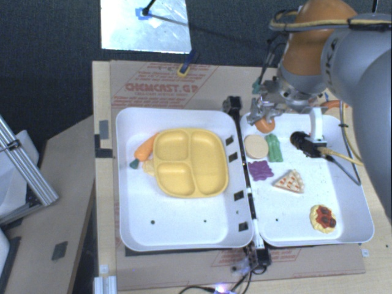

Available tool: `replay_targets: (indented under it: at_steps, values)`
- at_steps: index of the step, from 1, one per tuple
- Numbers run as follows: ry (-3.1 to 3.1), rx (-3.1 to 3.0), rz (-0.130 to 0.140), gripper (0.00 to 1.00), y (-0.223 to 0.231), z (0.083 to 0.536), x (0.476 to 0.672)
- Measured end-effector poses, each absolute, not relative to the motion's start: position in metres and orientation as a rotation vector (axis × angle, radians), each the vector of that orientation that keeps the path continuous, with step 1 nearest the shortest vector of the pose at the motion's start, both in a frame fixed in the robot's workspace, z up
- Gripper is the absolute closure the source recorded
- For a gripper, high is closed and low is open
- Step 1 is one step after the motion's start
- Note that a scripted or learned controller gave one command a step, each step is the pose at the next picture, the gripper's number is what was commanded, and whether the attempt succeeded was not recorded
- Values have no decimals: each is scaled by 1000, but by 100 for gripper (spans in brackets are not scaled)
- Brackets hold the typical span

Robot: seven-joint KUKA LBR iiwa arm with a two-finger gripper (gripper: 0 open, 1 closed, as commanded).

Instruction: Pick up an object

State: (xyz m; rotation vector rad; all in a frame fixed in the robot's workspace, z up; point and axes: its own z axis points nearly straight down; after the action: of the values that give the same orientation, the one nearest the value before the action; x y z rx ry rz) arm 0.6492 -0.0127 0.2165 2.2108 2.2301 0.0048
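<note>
Items, nearest first. You have two white bins side by side on the surface: the left bin (184, 225) and the right bin (294, 228). Nearest you in the right bin lies one round yellow piece with red topping (323, 218). Beyond it are one pizza wedge (289, 181), then one purple piece (260, 170). The left bin holds one yellow plate (187, 162) with three compartments, all bare, and one carrot (144, 148) touching the plate's left rim. Farther back in the right bin, count one beige disc (256, 146) with one green piece (274, 147) just beside it, and one orange piece (265, 126) at the far end, six loose pieces in that bin. The gripper (263, 112) sits directly over the orange piece and close upon it, and you cannot tell whether it has closed on it. Status, as a judgement: the approach is done. The grasp is unconfirmed and the lift is not yet made. Farthest back is one shiny sheet (146, 17).
</note>
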Motion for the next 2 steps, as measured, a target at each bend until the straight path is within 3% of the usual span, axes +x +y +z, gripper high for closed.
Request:
replay_targets:
  at_steps: [2]
  values:
    - [2226,2213,3,100,-13,230,658]
